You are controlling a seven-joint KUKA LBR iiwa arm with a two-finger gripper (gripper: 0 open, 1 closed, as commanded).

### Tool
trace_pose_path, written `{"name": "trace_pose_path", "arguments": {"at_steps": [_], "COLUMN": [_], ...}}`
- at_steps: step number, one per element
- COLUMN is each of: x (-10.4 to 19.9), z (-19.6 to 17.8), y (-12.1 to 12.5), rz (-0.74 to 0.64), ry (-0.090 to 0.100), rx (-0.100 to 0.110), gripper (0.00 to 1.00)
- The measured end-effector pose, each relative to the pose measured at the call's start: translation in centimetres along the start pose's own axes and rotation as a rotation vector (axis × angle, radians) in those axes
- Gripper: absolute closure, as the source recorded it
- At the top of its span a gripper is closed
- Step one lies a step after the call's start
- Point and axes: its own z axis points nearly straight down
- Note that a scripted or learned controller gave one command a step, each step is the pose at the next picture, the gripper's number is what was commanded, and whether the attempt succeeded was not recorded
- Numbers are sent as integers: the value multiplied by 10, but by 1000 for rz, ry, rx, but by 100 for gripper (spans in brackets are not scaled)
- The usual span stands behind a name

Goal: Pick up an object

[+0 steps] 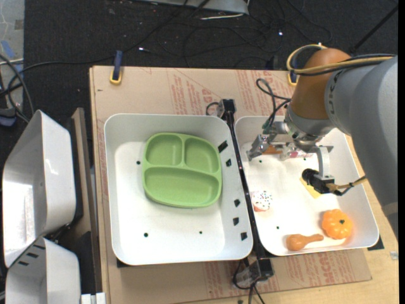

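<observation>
My gripper (pixel 266 147) hangs low over the back left part of the right bin (pixel 364 202), under the grey arm with its orange band. A small white die-like block with dark and red spots (pixel 262 199) lies below it near the bin's left wall. An orange pumpkin (pixel 335 224) sits at the front right of that bin. An orange gourd-shaped toy (pixel 302 240) lies along the front wall. I see nothing clearly held by the gripper.
The left bin (pixel 126 227) holds a green divided plate (pixel 183 170) in its middle. A black divider (pixel 235 163) runs between the two bins. Two white tubs (pixel 35 182) stand off the bench at the far left.
</observation>
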Motion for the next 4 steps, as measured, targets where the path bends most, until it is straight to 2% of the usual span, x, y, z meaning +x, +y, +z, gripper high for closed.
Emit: {"name": "trace_pose_path", "arguments": {"at_steps": [1, 3, 4], "x": [0, -9, -9], "z": [-12, -113, -129], "y": [1, -12, -11], "rz": [1, 2, -1], "ry": [-1, -1, 0], "rx": [-5, -8, -7], "gripper": [100, 100, 100]}}
